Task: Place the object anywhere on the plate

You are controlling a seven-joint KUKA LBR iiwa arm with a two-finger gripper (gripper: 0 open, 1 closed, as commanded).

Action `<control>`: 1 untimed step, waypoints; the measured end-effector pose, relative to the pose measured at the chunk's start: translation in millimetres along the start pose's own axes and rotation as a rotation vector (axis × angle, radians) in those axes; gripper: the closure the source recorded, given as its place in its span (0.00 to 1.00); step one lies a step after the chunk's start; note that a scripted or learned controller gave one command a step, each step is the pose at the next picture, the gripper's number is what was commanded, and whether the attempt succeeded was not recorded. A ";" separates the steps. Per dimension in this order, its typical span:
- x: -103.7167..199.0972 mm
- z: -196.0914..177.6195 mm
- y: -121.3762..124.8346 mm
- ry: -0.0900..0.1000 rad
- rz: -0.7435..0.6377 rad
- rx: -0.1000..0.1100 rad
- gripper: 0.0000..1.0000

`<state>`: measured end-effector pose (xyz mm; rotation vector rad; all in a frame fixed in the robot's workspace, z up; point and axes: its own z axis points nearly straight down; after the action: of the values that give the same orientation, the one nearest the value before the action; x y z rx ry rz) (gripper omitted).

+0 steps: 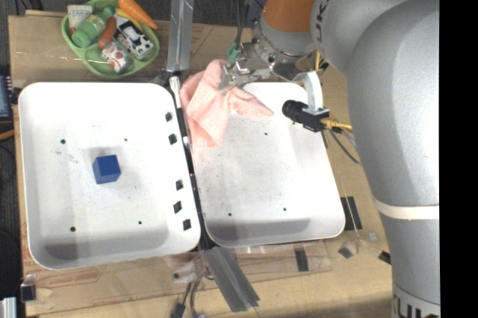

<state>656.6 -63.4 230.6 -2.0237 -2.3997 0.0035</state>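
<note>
While the grey arm reaches in from the right, its gripper [237, 75] sits at the far left corner of the right bin [299, 189], its fingers clenched on a pink cloth [209, 107] draped there. A blue cube [107, 168] lies in the left bin [45, 160]; a green bowl of toy food [112, 33] stands beyond it.

**Pink cloth and blue cube in the two bins**

A pink cloth [211, 104], soft and crumpled, lies at the far left corner of the right bin [299, 189]. Part of it drapes over the bin's rim beside the divider; one fold stretches rightward across the white floor. A small blue cube [107, 168] rests flat on the floor of the left bin [45, 234], left of centre, well apart from the cloth.
</note>
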 end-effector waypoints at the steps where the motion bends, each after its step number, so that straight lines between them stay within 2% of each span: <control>1: 1.6 -0.5 0.5 0.000 -0.006 0.000 1.00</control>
<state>656.8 -61.8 231.1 -2.0163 -2.4064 0.0036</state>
